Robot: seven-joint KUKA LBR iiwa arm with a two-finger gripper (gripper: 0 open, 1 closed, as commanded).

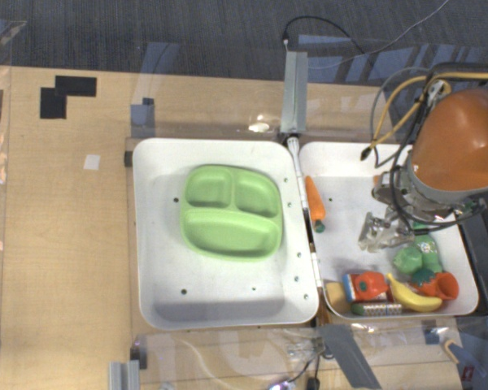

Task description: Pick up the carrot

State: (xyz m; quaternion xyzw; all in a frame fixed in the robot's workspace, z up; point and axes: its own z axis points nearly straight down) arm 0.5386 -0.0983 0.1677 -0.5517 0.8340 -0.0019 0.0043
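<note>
Carrot (313, 199) lies in the right bin (342, 165), close along its left wall in the upper part, a slim orange taper with a small green tip pointing toward the bottom of the frame. No readable writing shows on anything.

Starting at the left of the frame, the wooden table (57, 242) carries two black angular marks near the upper left. Next, the left bin (159, 299), smooth white with rounded corners, holds a pale green plastic divided plate (232, 210) with three compartments, lying flat near its middle. Past the shared wall comes the carrot, and right of it, well apart across bare white floor, hangs the gripper (380, 232), metallic and pale, under the grey arm with its glossy orange band (459, 140). Whether its fingers are apart or together cannot be told.

Along the bottom right of that bin cluster a red toy (368, 285), a yellow banana (415, 296), a green lumpy piece (410, 258) and a small orange cup (446, 286).
</note>
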